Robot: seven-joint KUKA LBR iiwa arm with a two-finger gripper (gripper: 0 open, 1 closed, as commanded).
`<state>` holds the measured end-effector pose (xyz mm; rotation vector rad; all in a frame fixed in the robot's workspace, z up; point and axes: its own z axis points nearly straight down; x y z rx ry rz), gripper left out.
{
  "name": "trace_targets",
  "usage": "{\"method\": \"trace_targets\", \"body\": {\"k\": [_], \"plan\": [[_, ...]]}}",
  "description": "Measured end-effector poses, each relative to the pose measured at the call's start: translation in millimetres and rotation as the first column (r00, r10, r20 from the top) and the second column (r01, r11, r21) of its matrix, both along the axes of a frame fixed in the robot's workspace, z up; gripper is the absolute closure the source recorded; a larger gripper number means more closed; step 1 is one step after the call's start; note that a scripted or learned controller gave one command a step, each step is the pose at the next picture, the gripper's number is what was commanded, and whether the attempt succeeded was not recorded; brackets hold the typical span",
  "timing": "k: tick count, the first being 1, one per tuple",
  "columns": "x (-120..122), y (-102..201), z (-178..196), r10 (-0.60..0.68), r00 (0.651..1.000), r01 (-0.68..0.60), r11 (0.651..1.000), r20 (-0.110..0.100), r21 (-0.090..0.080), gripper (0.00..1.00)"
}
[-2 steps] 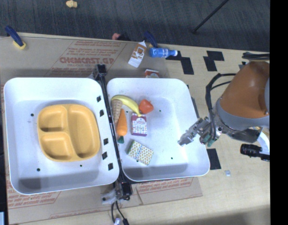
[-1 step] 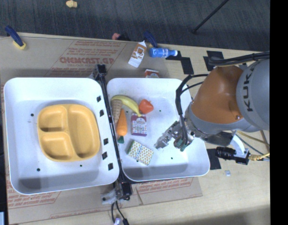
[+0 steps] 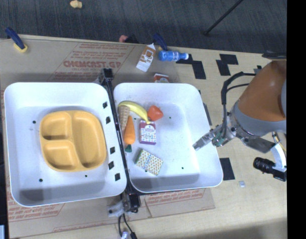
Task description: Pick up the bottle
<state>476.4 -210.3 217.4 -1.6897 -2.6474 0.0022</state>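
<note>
Claw (image 3: 203, 143) at right bin's (image 3: 193, 96) right wall, grip state unclear, nothing seen in it. Beyond, small blue plastic bottle (image 3: 170, 56) lies on bench (image 3: 242, 198) behind bins, beside small carton (image 3: 146, 58).

Robot lab: arm (image 3: 262, 103), white bins (image 3: 23, 108)

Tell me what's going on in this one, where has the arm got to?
The gripper sits low over the right edge of the right bin, holding nothing. That bin holds a banana, a carrot, a small carton and a patterned packet. A yellow divided tray lies in the left bin. The bottle lies untouched on the bench beyond the bins.
</note>
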Motion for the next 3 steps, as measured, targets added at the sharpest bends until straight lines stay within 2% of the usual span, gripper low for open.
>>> {"method": "trace_targets", "body": {"k": [1,2,3], "plan": [[-0.2,-0.2,-8.4,0.051,0.999,-0.051,0.999,-0.002,0.003,1.00],[-0.1,-0.3,-9.8,0.280,0.960,-0.280,0.960,-0.002,0.003,1.00],[-0.1,-0.2,-11.3,0.314,0.949,-0.314,0.949,-0.002,0.005,1.00]]}}
